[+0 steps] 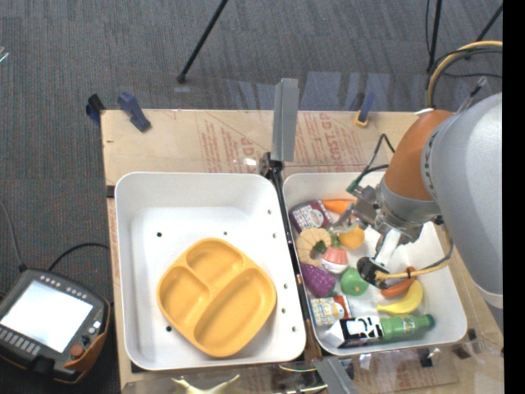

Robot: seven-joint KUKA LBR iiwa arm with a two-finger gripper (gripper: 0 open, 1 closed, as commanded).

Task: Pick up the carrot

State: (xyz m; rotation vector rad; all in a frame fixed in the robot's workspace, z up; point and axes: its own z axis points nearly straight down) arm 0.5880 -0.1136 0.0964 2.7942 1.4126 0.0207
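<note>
Carrot [336,206]: small orange piece in the right bin [456,295], just beside the purple packet [309,216], on the packet's right and a little toward the bin's far wall. It lies flat and apart from the clutter nearer the camera than the packet: round biscuit-like toy [314,240], purple fruit [318,279], green fruit [353,281], banana [402,300]. Gripper [361,217] sits low over the bin, further right of the packet than the carrot, close to the carrot's right end; contact not confirmed. How far it is open cannot be told, since the wrist hardware hides the tip. Nothing is seen held. Judged step: approach/alignment, grasp not yet made. Next move calls for a short shift toward the packet so the tip centres over the carrot, closing across its narrow width, then a straight lift. Risk: the packet and a small yellow toy [353,236], right of the packet and nearer the camera, both crowd the carrot and may get nudged or caught.
</note>
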